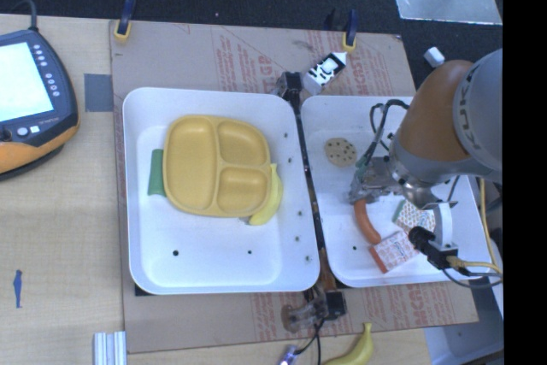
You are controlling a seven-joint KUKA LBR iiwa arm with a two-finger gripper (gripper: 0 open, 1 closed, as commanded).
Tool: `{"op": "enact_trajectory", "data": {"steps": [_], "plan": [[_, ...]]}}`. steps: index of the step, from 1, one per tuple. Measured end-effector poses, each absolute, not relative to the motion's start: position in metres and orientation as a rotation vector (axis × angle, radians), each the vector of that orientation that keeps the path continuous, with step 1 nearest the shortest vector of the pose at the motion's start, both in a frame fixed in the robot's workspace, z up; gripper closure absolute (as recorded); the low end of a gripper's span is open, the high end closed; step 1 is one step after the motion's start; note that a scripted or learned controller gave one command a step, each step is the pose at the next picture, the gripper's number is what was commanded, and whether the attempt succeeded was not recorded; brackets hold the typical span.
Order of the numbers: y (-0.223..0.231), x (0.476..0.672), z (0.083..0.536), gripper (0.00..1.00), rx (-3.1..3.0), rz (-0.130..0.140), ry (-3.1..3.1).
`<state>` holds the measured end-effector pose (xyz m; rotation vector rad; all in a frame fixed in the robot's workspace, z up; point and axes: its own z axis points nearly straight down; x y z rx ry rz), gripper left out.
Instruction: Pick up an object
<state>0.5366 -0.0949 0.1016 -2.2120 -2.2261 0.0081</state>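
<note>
My gripper [369, 188] is down in the right bin [338, 269], right above the upper end of an orange sausage-shaped toy [367, 222]. The arm's grey and orange wrist covers the fingers from above. A round brown cookie [340, 151] lies up and left of the gripper. A red-and-white packet [393, 251] rests just below the sausage, and a patterned white packet [417, 216] lies to its right, partly under the arm. In the left bin [145, 261] a yellow divided plate [217, 165] lies over a green object [156, 173] and a banana [272, 201].
A black-and-white tag [326, 69] lies above the bins on the cardboard. Another banana [352, 349] sits below the bins near cables. A teach pendant [30, 98] rests at the far left. Clamps [125, 17] hold the cardboard's top edge.
</note>
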Motion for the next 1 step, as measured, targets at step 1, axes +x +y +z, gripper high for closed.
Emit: {"op": "enact_trajectory", "data": {"steps": [1], "plan": [[-0.0236, 0.5148, 0.1922, 1.00, -2.214, 0.000, -2.226]]}}
